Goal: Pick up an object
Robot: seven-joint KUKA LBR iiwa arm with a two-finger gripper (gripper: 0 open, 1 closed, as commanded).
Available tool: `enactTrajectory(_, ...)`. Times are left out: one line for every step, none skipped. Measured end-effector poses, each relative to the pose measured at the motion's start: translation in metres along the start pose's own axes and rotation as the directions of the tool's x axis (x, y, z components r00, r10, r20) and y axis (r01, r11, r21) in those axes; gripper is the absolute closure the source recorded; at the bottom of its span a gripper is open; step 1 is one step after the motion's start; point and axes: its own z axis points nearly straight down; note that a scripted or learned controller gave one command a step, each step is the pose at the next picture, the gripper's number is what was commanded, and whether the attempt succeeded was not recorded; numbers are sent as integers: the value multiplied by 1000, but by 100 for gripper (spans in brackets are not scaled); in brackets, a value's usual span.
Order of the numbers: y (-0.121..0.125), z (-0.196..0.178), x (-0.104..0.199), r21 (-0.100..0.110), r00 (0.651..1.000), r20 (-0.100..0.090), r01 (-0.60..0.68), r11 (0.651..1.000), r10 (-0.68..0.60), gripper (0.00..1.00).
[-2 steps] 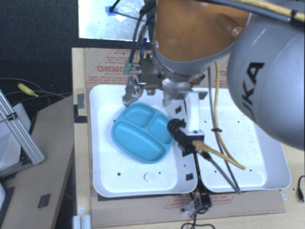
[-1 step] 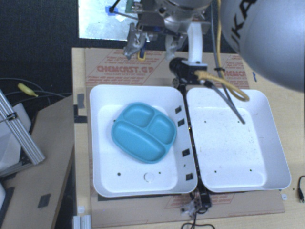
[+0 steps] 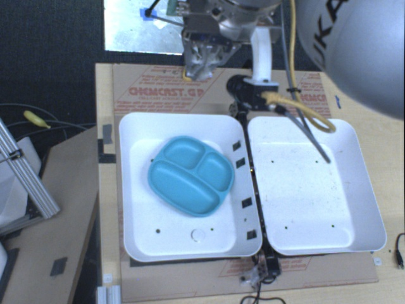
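Plate [image 3: 191, 175] alone in left bin [image 3: 136, 236].

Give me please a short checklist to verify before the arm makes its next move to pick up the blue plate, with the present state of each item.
1. Target is there: blue divided plate lies in the left bin. Ok.
2. Plate is free: nothing lies on it or against it. Ok.
3. Gripper position: gripper hangs above the cardboard behind the left bin, not over the plate. Not ok.
4. Gripper fingers ready: blurred. Cannot tell.
5. Yellow cable and a dark rod hang over the right bin, apart from the plate. Ok.
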Motion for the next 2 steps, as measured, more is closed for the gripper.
enactTrajectory(-13, -19, 0, 1, 1000, 0, -3, 1000, 3, 100)
enactTrajectory(-69, -30, 1, 3, 1000, -1, -2, 1000, 2, 100)
